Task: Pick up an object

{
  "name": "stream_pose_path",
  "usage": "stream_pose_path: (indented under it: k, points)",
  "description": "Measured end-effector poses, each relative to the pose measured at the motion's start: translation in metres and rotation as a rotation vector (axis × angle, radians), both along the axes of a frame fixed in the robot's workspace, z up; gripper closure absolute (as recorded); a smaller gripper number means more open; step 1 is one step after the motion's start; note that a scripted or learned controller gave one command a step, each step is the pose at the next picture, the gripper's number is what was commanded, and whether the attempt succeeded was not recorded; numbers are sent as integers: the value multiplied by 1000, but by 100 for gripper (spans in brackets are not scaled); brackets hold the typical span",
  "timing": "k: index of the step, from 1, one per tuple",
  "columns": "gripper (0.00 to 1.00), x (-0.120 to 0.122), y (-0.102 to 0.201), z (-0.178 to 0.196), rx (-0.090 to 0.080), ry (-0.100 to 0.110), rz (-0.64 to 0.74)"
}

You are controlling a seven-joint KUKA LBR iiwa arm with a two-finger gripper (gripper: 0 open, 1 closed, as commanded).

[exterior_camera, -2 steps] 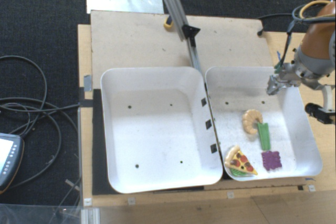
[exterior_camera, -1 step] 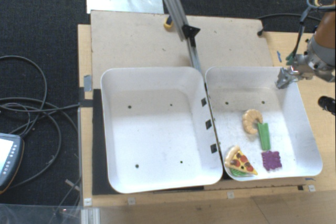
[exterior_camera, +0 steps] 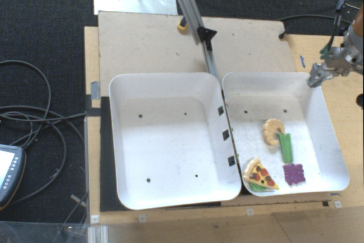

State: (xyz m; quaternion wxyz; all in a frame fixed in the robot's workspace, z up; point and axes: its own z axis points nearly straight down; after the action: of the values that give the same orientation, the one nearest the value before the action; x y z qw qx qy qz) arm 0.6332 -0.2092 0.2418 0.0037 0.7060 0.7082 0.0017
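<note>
Left bin: white, shallow, its floor showing a few small dark dots. It touches the right bin along a shared middle edge, where three small black tabs sit in a row.

Right bin, going left to right. A pizza-slice toy, yellow with red and green spots, lies at the front edge near the front-left corner, its tip pointing toward the front-right. Just beyond it, toward the bin's middle, a tan curled piece like a croissant or shrimp. A green stick lies lengthwise just beside it, touching or nearly touching its right side; I cannot tell which. In front of the stick, a purple bunch-of-grapes toy, near the front edge, apart from the pizza slice.

Gripper: grey, at the right bin's back-right corner, over the rim, well apart from all four toys. Nothing sits between its fingers. Whether they are spread wide or drawn narrow, cannot tell; too small and blurred.

Behind the bins, a tan board carries a slanted metal pole with a black clamp.
</note>
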Motion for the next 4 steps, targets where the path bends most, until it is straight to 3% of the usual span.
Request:
stream_pose_path:
  k: [2,4]
  points:
    - [100,-3,102,-6,5,7,8]
    - [100,-8,210,10,5,6,8]
